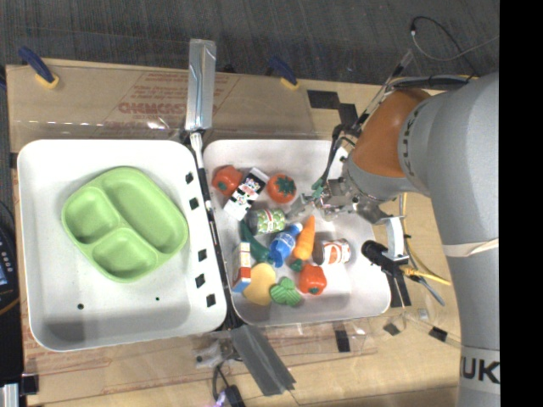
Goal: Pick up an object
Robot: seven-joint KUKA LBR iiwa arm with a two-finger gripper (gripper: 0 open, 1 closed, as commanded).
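Camera view has the gripper (327, 195) low over the right bin (361, 299), beside a tomato (282, 187). Its opening, I can't tell. Toys sit heaped mid-bin, an orange carrot (306, 236) just below it.

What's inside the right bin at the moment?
The right bin holds a heap of toy food: two tomatoes, a carrot, a blue bottle. What lies beneath the heap is covered.
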